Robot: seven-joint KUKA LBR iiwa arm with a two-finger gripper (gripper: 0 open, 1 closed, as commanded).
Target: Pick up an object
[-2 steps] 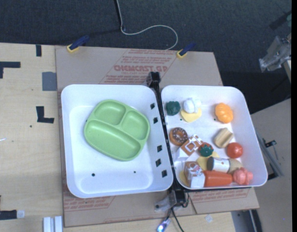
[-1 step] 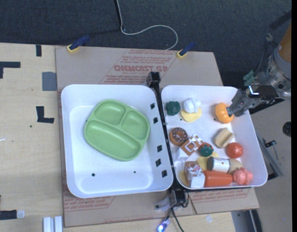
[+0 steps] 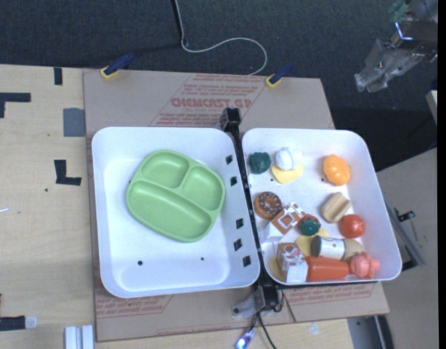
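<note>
Near right bin's front wall, carrot, long axis roughly left-right, tip seemingly right.

A: What does the arm look like up in the corner?

B: Pale grey metal, blocky and angular, with a small greenish patch near the top.

A: And the end effector?

B: Light grey too, tapering to a blurred, pointed tip; it may have thin cables, but that's too soft to tell.
</note>
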